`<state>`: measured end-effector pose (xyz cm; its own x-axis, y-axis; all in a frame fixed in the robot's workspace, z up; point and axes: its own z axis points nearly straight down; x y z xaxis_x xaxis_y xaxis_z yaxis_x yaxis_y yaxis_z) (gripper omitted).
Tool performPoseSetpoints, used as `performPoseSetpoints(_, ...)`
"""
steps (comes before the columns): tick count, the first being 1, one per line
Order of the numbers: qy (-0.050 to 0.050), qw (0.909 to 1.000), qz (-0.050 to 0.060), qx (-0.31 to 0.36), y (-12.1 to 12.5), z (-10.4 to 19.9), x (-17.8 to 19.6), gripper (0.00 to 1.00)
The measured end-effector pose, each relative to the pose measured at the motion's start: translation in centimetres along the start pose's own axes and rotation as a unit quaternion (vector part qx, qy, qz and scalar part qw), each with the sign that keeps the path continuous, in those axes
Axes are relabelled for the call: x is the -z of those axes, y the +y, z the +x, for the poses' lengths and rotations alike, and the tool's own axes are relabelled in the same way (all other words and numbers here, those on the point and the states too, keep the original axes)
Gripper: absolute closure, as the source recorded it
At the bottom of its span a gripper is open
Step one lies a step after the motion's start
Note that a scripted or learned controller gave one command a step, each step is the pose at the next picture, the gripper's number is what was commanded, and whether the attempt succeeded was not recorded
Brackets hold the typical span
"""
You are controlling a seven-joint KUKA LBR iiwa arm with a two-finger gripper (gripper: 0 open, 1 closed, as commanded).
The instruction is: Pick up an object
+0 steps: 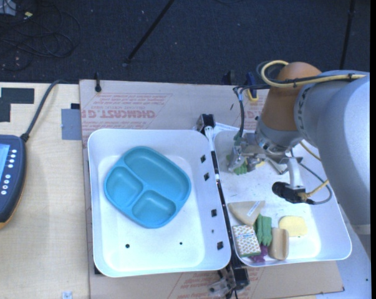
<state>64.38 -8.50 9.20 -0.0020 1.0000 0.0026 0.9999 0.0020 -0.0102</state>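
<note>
Green thing (241, 165): small and leafy-looking, lying in the right bin's (337, 245) far-left area right at the gripper (242, 157); too small to read its long axis.
Gripper: low over that green thing; grip can't be told from here.
Arm (312, 114): grey, orange band above the wrist, reaching in from the right.
Near-end cluster: pale wedge (245, 212), green stick (264, 227) lengthwise toward the near rim, tan roll (279, 243) beside it, yellow lump (292, 225), printed packet (245, 240).
Left bin (106, 254): smooth blue three-section plate (147, 186), rounded corners.
</note>
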Motion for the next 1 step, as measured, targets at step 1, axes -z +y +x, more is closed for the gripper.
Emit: performPoseSetpoints(1, 0.0, 1.0, -0.004, 0.001, -4.3, 4.99, 9.78, 1.0)
